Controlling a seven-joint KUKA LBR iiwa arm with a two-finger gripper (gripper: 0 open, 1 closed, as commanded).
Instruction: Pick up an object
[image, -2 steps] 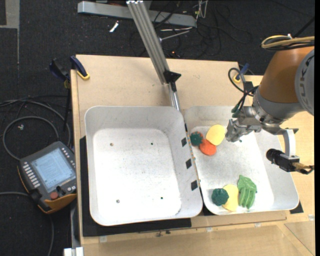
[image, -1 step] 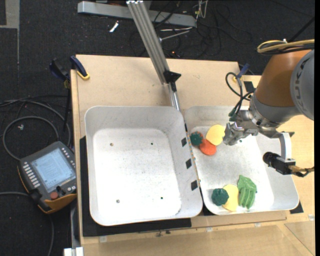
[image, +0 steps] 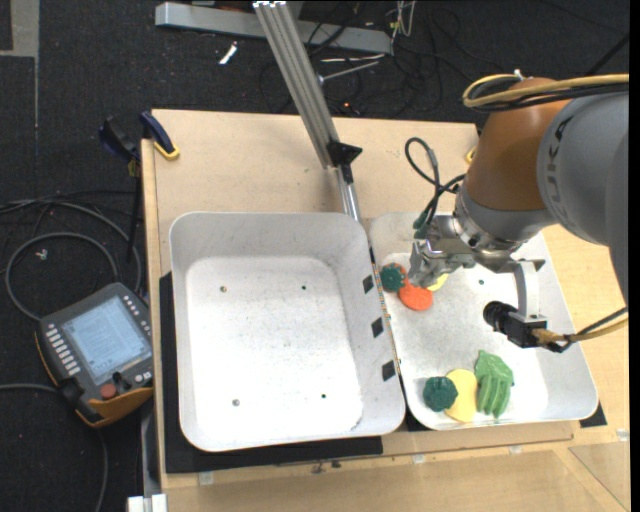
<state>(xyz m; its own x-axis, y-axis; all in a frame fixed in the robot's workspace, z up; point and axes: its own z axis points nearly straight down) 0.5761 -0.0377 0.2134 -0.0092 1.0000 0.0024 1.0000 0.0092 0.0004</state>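
Camera view puts the small orange rounded soft object (image: 417, 298) in the right shallow white bin (image: 560, 375), close to that bin's left wall and in its upper part. A small green piece (image: 391, 278) touches the orange object on its upper left, and a sliver of yellow (image: 438, 284) peeks out on its upper right. Well below the orange object, near the bin's lower rim, sit a dark green round lump (image: 438, 392), a yellow rounded lump (image: 463, 393) touching it, and a bright green ridged toy (image: 494, 381) just beside the yellow one. Between this cluster and the orange object the bin floor is bare white. Left of the orange object, across the two adjoining walls, lies the left shallow white bin (image: 265, 330), broad and open.

The two-finger gripper (image: 428, 276) hangs just above the orange object, its tips reaching the object's upper edge; whether the fingers are spread or closed cannot be told, and no grasp is visible. The grey arm with orange band (image: 535, 165) reaches in from the right, its wrist bent downward over the bin's upper part. A black cable (image: 425, 165) loops up from the wrist.
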